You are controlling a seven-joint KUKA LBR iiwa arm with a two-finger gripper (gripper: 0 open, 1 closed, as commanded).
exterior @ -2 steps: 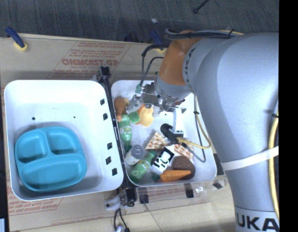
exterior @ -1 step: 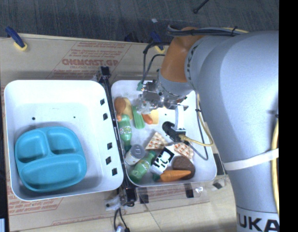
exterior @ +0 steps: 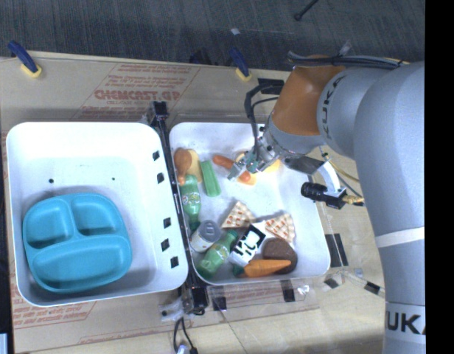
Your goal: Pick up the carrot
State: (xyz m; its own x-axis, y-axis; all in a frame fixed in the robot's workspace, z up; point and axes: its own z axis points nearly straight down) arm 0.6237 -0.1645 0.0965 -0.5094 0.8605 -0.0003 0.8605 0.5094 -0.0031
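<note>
My gripper [exterior: 250, 165] hangs low over 1 orange piece, its state hidden from me, while the carrot [exterior: 267, 268] lies well apart, against the bin's [exterior: 315, 220] near wall.

two white bins [exterior: 79, 142], one blue tray [exterior: 76, 238], two carrots [exterior: 267, 268]

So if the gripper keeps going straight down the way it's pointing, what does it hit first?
Probably the small orange carrot lying just beyond the gripper tip, near the green pepper. Depth is hard to judge from above, so it may hit the bin floor.
</note>
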